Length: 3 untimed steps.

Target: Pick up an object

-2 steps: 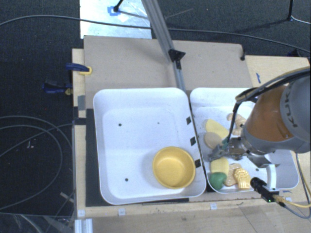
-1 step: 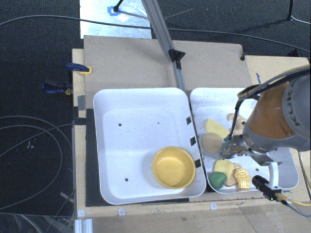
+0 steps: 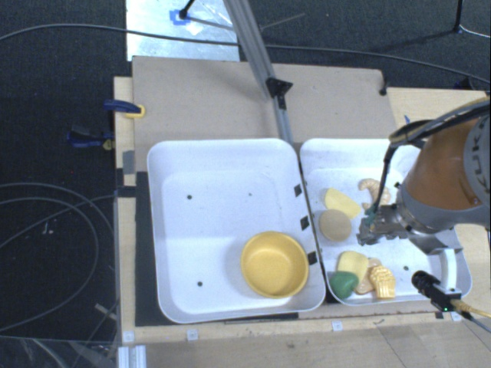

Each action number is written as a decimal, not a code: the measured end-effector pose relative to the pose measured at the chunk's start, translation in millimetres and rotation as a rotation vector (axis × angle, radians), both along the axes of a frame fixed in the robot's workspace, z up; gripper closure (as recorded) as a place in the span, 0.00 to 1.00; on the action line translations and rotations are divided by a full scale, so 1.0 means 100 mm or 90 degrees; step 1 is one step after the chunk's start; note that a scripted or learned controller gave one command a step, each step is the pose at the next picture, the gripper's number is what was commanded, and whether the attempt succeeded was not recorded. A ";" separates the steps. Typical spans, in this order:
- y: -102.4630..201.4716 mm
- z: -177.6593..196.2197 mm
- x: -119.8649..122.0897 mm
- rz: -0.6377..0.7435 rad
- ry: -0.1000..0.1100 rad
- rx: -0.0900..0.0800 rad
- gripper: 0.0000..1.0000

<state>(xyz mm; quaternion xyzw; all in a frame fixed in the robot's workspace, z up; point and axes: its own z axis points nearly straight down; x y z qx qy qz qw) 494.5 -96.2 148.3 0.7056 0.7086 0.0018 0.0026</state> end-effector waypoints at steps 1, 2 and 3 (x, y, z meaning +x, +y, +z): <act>0.04 0.59 0.11 0.001 -0.002 0.000 1.00; 0.12 1.09 0.07 0.001 -0.001 0.000 1.00; 0.46 1.07 0.35 0.003 0.001 0.001 1.00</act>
